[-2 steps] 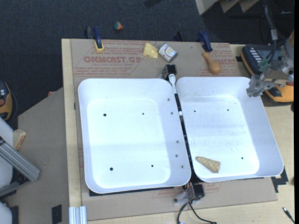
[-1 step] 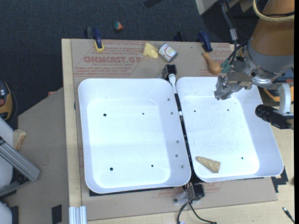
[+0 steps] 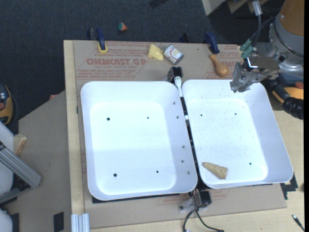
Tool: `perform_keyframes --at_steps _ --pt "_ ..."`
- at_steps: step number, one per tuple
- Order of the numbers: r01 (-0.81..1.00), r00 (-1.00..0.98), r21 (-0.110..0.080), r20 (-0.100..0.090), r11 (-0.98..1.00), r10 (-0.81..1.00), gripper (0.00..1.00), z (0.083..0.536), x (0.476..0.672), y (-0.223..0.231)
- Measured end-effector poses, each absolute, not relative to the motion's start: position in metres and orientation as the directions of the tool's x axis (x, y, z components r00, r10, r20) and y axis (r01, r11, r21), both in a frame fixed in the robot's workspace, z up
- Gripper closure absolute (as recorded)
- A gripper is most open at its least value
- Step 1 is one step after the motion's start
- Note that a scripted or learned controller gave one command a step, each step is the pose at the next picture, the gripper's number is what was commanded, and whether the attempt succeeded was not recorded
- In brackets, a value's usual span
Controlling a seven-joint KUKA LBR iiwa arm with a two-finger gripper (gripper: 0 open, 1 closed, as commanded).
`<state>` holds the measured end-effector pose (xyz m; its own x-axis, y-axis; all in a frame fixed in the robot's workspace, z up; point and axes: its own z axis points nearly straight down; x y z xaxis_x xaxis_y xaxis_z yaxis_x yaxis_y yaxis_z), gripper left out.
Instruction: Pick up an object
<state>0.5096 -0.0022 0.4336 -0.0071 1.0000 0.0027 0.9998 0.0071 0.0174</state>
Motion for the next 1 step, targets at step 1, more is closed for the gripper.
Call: perform_keyframes --at_steps 1 --pt "1.0 -0.005 -0.008 0.001 0.005 1.0 1.0 0.3723 0.4941 0.0443"
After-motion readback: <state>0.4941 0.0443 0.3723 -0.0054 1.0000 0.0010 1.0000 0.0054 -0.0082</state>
